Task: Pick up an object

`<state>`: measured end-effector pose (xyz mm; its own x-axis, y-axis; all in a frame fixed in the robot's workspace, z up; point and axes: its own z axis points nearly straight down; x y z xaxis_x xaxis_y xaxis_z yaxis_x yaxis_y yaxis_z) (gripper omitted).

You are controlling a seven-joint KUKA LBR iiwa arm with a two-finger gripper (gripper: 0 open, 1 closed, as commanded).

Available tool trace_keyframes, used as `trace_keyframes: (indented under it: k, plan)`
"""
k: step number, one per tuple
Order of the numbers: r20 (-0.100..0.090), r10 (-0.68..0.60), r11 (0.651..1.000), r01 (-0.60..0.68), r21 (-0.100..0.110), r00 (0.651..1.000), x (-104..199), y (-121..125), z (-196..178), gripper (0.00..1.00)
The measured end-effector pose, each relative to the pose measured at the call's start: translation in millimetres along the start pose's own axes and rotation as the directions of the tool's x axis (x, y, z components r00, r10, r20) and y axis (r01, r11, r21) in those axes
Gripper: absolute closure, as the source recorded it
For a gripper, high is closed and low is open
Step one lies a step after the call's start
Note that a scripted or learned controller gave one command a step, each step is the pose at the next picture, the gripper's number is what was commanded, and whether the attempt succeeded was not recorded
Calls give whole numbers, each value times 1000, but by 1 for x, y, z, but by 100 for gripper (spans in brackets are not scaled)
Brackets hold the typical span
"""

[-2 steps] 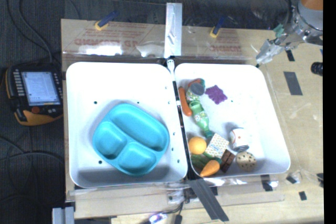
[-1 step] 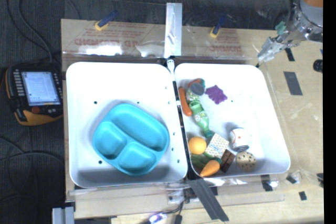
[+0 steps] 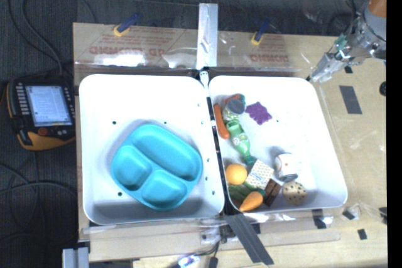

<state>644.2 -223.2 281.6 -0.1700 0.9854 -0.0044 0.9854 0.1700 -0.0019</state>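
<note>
My gripper (image 3: 319, 74) hangs out at the two o'clock corner of the scene, over the bare bench (image 3: 361, 135) just beyond the far right corner of the right bin (image 3: 314, 135), and I cannot tell how far it is spread: from up here the tip reads as one pale wedge. Nothing shows between its tips, and it touches none of the objects. My arm (image 3: 370, 22) comes in from three o'clock, slanting down toward the bin corner, orange band at the very edge of view. The things to pick all sit in the right bin, crowded along its nine o'clock wall and down toward six: an orange carrot (image 3: 221, 122) against the divider, a green bottle (image 3: 239, 138) beside it, a purple piece (image 3: 258, 112) toward twelve, a round orange ball (image 3: 236, 174), a checkered box (image 3: 259, 174), a small white cup (image 3: 286, 165), a spotted die (image 3: 294, 192), and another orange piece (image 3: 251, 200) at six. The left bin (image 3: 100, 110) holds a blue divided tray (image 3: 157, 164), lying slightly tilted.
</note>
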Motion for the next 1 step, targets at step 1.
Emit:
trace_keyframes:
  k: [1]
  plan:
    - [-2, 113, 994, -113, -1, 994, 6, -27, -54, 100]
